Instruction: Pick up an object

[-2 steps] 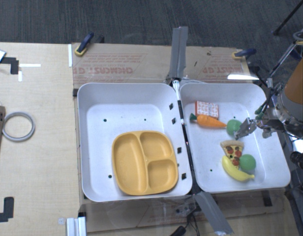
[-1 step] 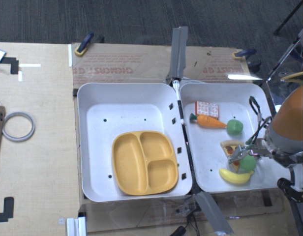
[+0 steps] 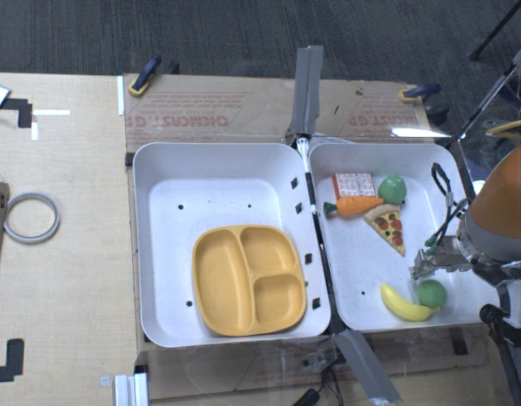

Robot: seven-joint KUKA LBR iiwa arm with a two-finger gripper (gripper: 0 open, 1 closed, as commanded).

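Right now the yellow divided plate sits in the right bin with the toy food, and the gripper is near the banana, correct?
Not quite: the camera view shows the yellow divided plate in the left bin, apart from the toy food. The gripper is indeed near the banana.

Pale wooden bench [image 3: 66, 311] bearing two white bins [image 3: 159, 252] side by side on brown cardboard [image 3: 218, 112], plus a tape roll [image 3: 29, 217] at far left.

Grey arm [image 3: 489, 256] with orange band, dark cables, metal pincer [image 3: 423, 266].
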